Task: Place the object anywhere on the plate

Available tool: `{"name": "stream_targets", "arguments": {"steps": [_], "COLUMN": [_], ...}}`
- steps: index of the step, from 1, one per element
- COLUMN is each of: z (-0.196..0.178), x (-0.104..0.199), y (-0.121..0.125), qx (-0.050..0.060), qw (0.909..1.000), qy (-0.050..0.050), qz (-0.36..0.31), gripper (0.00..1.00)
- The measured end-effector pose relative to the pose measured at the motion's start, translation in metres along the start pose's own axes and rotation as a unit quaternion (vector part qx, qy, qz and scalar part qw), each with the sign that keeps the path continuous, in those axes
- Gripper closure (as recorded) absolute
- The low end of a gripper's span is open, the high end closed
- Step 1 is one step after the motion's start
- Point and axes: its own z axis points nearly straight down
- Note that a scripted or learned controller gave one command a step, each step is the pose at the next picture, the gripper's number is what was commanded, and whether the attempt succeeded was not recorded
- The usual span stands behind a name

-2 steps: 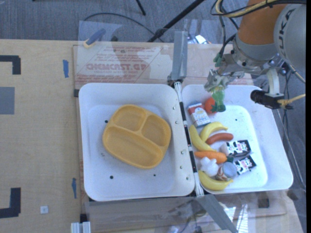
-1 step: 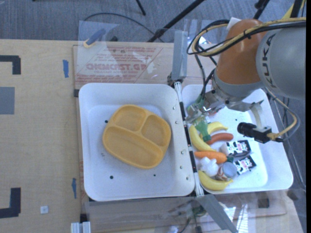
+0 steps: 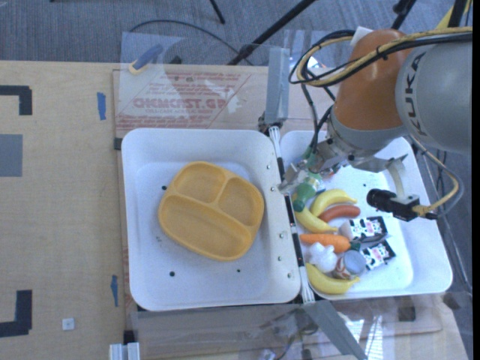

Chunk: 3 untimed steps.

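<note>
From the overhead camera, my gripper (image 3: 300,177) hung low over the right bin's (image 3: 427,265) near-left corner, above a green item (image 3: 304,196); whether it gripped anything I could not tell. I judged a clean lift should precede crossing to the yellow plate (image 3: 211,209). Red lettering (image 3: 180,103) stayed unreadable.

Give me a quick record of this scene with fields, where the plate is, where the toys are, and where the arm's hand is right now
plate: yellow divided plate, in the left bin, nothing on it
toys: clustered in the right bin, including two bananas, a carrot, a sausage
hand: low over the right bin's left edge, by a green item
task state: nothing placed yet
</note>
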Motion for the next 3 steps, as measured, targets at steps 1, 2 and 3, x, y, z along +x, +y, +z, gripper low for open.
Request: {"name": "stream_targets", "arguments": {"steps": [1, 2, 3], "z": [-0.008, 0.0, -0.021], "x": [-0.001, 0.084, 0.088], "y": [0.0, -0.014, -0.006], "qx": [0.001, 0.0, -0.001], "qw": [1.0, 0.9997, 0.9997], "qy": [0.0, 0.0, -0.001], "qz": [0.002, -0.025, -0.026], "gripper": [1.0, 1.0, 1.0]}}
